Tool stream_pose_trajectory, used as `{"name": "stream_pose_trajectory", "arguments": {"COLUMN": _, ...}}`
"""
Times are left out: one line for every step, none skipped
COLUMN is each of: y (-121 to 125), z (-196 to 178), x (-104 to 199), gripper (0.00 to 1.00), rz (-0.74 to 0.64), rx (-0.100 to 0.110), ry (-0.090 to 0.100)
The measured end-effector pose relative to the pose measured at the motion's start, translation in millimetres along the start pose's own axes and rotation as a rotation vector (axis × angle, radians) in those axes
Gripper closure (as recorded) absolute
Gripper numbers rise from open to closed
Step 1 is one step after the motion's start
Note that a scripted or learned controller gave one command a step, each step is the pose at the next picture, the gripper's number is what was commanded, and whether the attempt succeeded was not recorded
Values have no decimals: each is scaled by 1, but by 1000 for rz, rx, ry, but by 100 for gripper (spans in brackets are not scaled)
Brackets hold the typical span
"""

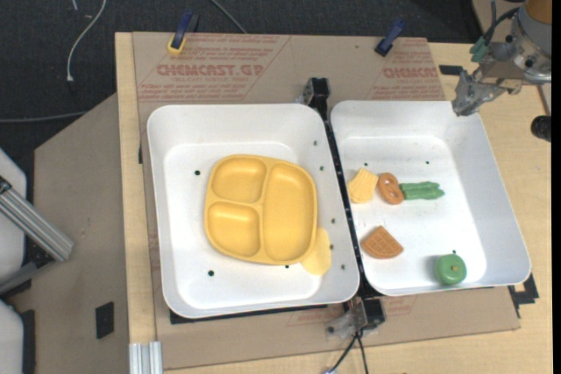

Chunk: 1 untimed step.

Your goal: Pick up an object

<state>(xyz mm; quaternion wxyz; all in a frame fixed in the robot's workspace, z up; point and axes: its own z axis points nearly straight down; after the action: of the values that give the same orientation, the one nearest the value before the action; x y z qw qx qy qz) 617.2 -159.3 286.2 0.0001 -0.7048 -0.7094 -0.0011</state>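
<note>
Risk as we see it: the toys in the right bin (491, 188) are small and flat; the wedge (362, 186), ring (389, 188) and green piece (423, 190) touch, so a pinch could slip. Claw (471, 94) hangs over that bin's far corner, well apart from them; open or closed, we can't tell.

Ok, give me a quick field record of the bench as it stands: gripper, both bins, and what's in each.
gripper: above the far right corner of the right bin, nothing seen between its fingers
left bin: holds a yellow divided plate with a pale yellow piece at its near right edge
right bin: holds four toy foods
near the divider: yellow wedge, touching an orange ring
beside the ring: green stalk
nearer the front: orange waffle piece, green round fruit
</note>
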Motion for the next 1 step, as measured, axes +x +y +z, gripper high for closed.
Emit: {"name": "stream_pose_trajectory", "arguments": {"y": 8, "z": 3, "x": 44, "gripper": 100, "rz": 1, "rx": 2, "ry": 0}}
